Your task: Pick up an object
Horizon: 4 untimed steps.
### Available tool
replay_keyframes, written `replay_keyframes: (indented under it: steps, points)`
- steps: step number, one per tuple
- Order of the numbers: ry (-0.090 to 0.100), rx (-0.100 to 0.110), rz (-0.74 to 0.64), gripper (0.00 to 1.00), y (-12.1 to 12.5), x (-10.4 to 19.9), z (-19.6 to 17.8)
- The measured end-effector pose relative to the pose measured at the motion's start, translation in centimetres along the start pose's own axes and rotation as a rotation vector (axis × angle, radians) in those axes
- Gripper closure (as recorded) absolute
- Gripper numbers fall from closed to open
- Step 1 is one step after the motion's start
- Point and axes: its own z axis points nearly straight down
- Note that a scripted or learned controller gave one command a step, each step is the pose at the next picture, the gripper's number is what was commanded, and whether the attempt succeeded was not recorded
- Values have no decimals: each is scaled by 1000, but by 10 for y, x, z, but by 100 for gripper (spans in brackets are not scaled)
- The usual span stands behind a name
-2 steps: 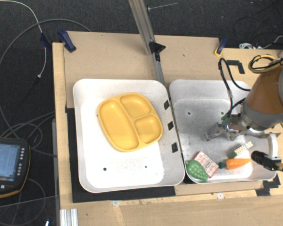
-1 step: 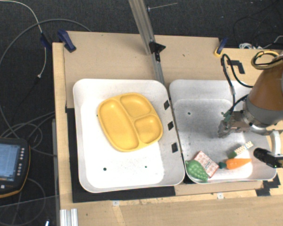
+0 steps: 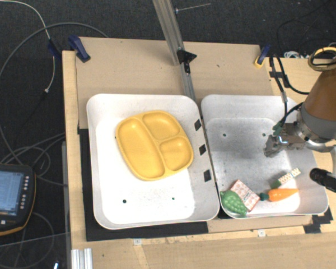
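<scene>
My gripper (image 3: 273, 147) hangs low over the right bin (image 3: 239, 129), near its right side, with bare bin floor under it. Along the bin's front edge lie a green leafy toy (image 3: 233, 202), a small pink-and-white checkered box (image 3: 245, 191) and an orange carrot toy (image 3: 282, 194). A small yellow-and-white piece (image 3: 288, 176) lies just behind the carrot. These objects sit in front of the gripper, apart from it. The grey arm with its orange band (image 3: 326, 97) comes in from the right.
The left bin (image 3: 103, 198) holds a yellow divided plate (image 3: 154, 144). A metal post (image 3: 169, 21) rises behind the bins, and clips (image 3: 200, 148) line the seam between them. A cable (image 3: 280, 77) runs along the bench by the arm.
</scene>
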Motion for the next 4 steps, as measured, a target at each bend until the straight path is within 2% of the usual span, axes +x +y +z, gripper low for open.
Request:
replay_keyframes:
  steps: [2,4]
  points:
    - [-1,-3,-1,100,-1,-3,-96]
    - [2,3,-5,100,22,93,-96]
